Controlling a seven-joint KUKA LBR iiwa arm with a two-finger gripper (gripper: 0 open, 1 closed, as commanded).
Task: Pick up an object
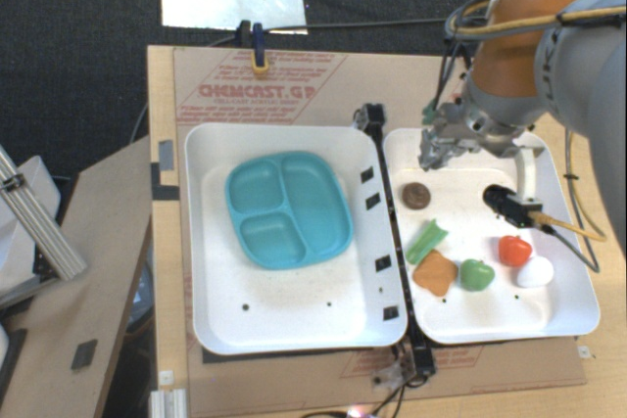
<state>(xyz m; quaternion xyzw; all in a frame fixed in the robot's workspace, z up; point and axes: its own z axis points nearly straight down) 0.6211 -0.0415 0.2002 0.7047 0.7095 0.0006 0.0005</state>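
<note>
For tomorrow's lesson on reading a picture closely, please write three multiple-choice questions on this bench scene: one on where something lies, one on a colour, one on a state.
1. Where does the divided plate lie?
A. In the left bin
B. In the right bin
C. On the bench outside the bins

2. What colour is that plate?
A. Red
B. Turquoise blue
C. Yellow

3. Where is the gripper in relation to the brown ball?
A. Resting on the plate
B. Over the right bin's far left part, above the ball and apart from it
C. Outside both bins

Answers:
1 A: the plate sits in the middle of the left bin, while the toy foods lie in the right one.
2 B: its three compartments are all turquoise.
3 B: white bin floor shows between the gripper and the ball.
</note>
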